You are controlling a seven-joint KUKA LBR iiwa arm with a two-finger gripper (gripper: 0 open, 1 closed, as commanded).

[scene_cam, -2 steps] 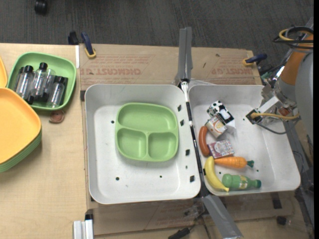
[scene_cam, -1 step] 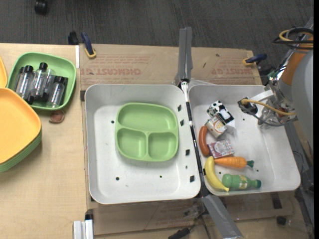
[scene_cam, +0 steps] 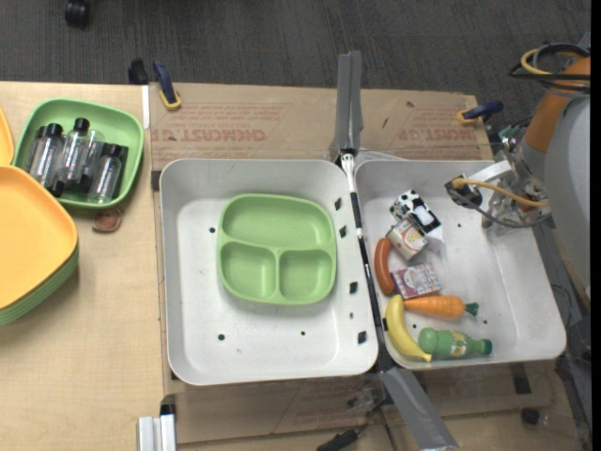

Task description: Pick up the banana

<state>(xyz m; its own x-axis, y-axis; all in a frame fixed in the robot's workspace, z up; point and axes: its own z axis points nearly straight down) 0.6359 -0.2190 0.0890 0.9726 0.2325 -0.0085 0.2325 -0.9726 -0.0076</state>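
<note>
Nearest me, the banana lies in the right bin's front left corner, touching the green bottle, just below the carrot. My gripper hangs at the bin's far right; I cannot tell its state. I worry the wall and bottle could block a clean grasp.

Glossy plastic bins, matt cardboard bench.
</note>
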